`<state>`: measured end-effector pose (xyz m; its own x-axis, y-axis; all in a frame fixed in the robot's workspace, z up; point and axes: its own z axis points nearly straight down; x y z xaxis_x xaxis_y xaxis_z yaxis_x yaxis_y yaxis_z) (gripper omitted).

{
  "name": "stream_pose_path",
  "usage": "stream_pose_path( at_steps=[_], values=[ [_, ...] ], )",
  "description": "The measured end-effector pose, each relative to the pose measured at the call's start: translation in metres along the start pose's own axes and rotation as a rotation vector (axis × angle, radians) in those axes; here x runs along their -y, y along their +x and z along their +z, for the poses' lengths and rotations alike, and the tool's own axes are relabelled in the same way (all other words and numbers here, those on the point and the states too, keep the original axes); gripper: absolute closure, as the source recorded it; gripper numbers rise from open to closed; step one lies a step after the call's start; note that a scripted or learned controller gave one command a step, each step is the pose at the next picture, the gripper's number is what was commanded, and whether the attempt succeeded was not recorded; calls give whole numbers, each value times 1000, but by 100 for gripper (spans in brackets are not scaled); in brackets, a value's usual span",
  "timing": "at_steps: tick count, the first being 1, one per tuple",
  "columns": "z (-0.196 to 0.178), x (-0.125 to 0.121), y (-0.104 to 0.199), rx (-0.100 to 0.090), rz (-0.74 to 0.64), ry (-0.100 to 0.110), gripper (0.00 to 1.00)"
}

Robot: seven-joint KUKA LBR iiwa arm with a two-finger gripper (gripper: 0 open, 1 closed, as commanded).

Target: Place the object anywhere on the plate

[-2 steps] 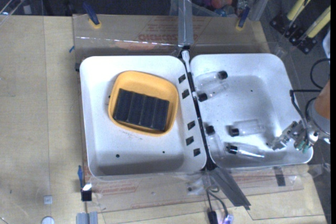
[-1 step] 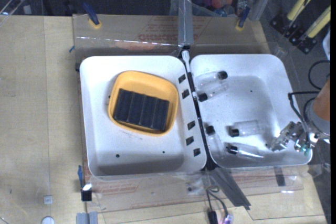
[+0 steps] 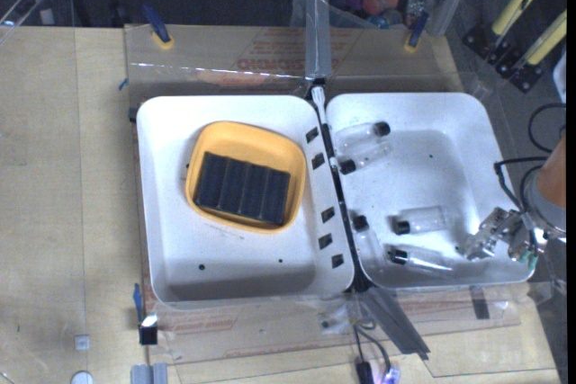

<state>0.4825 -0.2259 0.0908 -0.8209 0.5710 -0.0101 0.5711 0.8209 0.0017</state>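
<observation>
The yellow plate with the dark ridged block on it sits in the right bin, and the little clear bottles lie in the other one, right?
Not quite. The camera view shows the yellow plate, with the dark ridged block on it, in the left bin. The clear bottles lie in the right bin.

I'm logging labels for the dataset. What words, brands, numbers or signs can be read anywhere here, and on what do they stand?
None can be read.
Faint reddish print on the clear sheet behind the bins: too blurred to read.
Dark slab on the yellow plate: ribbed, no visible text.
Clear vials in the right bin: no legible labels.
Black tabs along the divider: plain.
</observation>
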Motion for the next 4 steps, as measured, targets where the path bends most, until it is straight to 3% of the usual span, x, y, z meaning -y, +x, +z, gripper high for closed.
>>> stream_pose_path(
  at_steps=[1, 2, 4],
  values=[
    [-25, -2, 3, -6, -155, -1, 100],
    [1, -2, 1, -1, -369, -2, 100],
    [-1, -5, -1, 14, -767, -4, 100]
  ],
)
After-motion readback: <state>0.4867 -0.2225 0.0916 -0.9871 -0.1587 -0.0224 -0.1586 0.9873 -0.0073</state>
